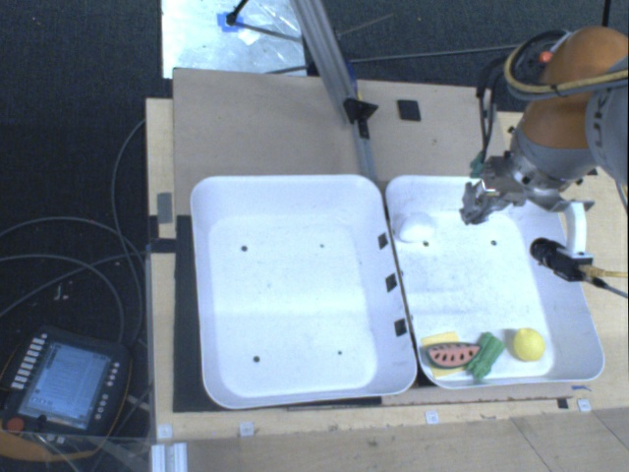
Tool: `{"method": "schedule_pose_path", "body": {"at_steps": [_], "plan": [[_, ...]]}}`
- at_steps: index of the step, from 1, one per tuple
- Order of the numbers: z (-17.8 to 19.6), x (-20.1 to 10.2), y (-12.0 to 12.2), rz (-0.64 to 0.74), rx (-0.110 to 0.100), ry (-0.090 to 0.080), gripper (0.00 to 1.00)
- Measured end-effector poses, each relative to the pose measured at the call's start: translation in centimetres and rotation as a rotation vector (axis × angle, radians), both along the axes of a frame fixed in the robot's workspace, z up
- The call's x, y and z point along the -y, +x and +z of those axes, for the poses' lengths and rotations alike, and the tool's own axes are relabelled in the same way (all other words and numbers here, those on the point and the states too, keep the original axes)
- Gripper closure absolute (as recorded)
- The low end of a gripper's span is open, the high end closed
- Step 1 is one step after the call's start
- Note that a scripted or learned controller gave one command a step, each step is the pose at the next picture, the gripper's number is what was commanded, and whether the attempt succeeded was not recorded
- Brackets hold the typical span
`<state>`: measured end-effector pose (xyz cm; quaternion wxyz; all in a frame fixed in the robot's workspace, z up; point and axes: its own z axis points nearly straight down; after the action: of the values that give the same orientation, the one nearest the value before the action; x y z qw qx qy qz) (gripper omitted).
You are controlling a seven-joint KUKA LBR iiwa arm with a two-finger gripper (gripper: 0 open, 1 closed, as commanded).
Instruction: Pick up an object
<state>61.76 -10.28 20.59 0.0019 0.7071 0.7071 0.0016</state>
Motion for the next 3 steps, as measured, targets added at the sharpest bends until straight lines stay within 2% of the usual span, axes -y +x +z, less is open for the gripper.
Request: {"method": "schedule_pose_path", "body": {"at_steps": [1,2,3], "plan": [[5.2,0.0,0.1,0.001,0.001,0.0,1.0],[4.1,-4.6,-0.3,0.004,-0.005,0.001,1.0],[4.6,-9.5,0.2,0.004,-0.004,0.002,1.0]]}}
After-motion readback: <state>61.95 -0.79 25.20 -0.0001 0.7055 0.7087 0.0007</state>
